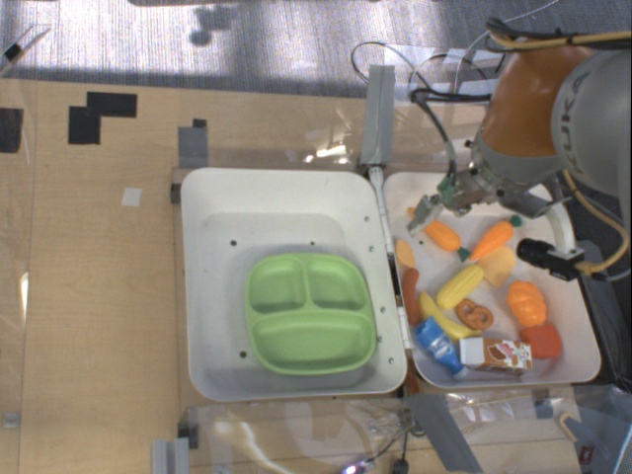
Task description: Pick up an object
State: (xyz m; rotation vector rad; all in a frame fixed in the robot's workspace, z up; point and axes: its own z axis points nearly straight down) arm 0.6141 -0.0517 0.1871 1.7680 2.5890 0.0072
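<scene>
Progress: we judge the pick as not yet made; nothing shows between the fingers of the tool (441,205), and every toy lies in the right bin (590,363).
Tool: it hangs over the 11 o'clock corner of the right bin, its two fingers apart, tips just above the bin floor.
Likely target: the small orange carrot (443,236), just beside the tool at its 6 o'clock; which toy the program means to take, we cannot tell.
Small carrot axis: its long axis runs from about 10 o'clock to 4 o'clock, with what looks like a green end at the 4 o'clock side.
Second carrot (492,240): it lies near the first, at its 3 o'clock, long axis from 8 o'clock to 2 o'clock, green cap at the 2 o'clock end.
Other toys: a yellow corn cob (460,286), an orange pumpkin (527,303) and a blue packet (435,347) lie further toward 6 o'clock in the same bin.
Left bin (217,205): it holds a green divided plate (310,313), well apart from the tool.
Left to do: we think descending, closing on one toy and lifting all remain.
</scene>
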